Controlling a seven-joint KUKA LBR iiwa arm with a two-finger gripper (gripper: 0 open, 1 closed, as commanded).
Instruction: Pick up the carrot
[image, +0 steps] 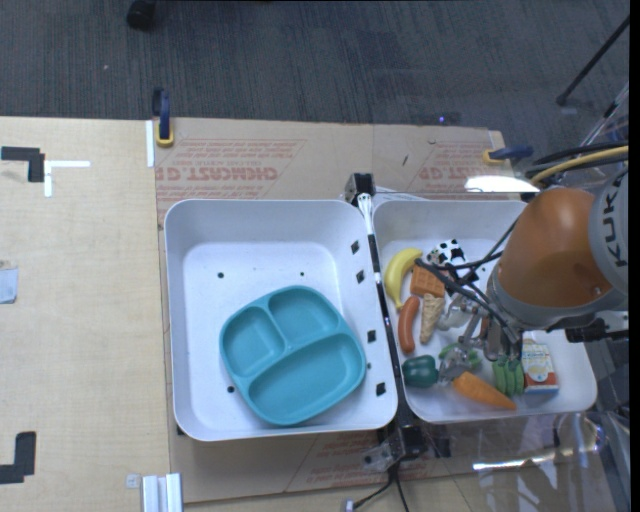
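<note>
1. At left, the left bin (190, 330) holds 1 teal divided plate (293, 353), well apart from the task's work; nothing there looks at risk.

2. Across the divider, the right bin (570, 400) is crowded: a banana (399, 272) at the top, a sausage (408, 322) along the left wall, a green pepper (419, 371) near the front corner, and a pizza slice (431, 316) between them.

3. The carrot (482, 391) lies flat near the bin's front wall, just right of the pepper, its thick end toward a green item and a small carton (538, 360).

4. The gripper (470, 340) hangs just above and behind the carrot, amid cables and metal parts. Whether the claw is spread or clenched cannot be told from this angle, and nothing is seen between it.

5. Likely trouble: with neighbours so close, a descent slightly off line could close on the pepper or the green item instead, or nudge the carrot against the front wall.

6. The carrot tapers and looks smooth, so a pinch near its thin end may let it slip or swing out on lifting.

7. At right, the orange band (553, 262) of the arm hides part of the bin.
</note>
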